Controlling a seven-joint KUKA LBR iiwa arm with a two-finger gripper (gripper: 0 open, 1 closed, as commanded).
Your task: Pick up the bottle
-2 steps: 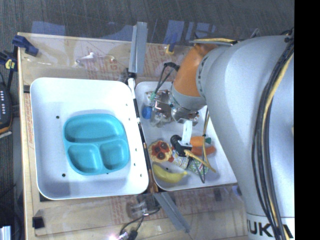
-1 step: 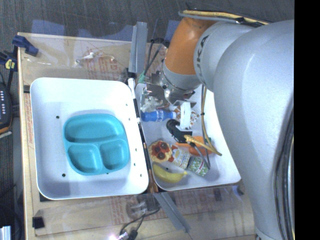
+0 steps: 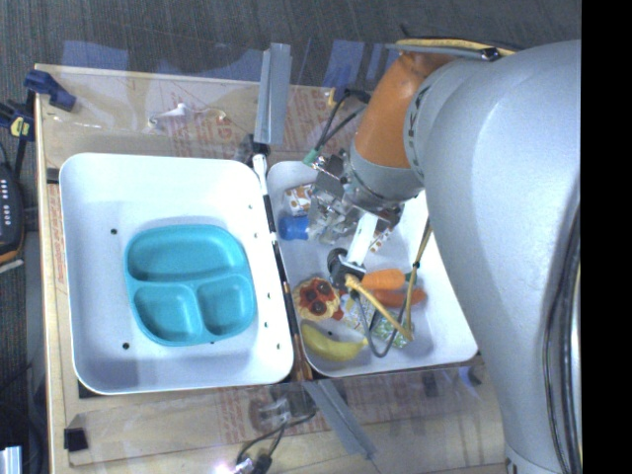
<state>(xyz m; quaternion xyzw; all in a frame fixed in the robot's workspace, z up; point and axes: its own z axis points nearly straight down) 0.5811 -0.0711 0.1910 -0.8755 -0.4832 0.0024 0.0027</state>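
Note:
The bottle (image 3: 293,213) lies in the upper left corner of the right bin (image 3: 449,339). It is small and pale, with an orange-printed label and a blue cap that points toward the near side. My gripper (image 3: 344,243) hangs low in that bin just right of the bottle, below the orange band of the arm (image 3: 390,117). Nothing shows held in it. The arm's grey body covers the bin's right side.
A pizza-slice toy (image 3: 318,297), a yellow banana (image 3: 333,345), an orange carrot (image 3: 390,284) and a green item (image 3: 385,332) crowd the near part of the right bin. The left bin (image 3: 89,196) holds a teal divided tray (image 3: 190,282).

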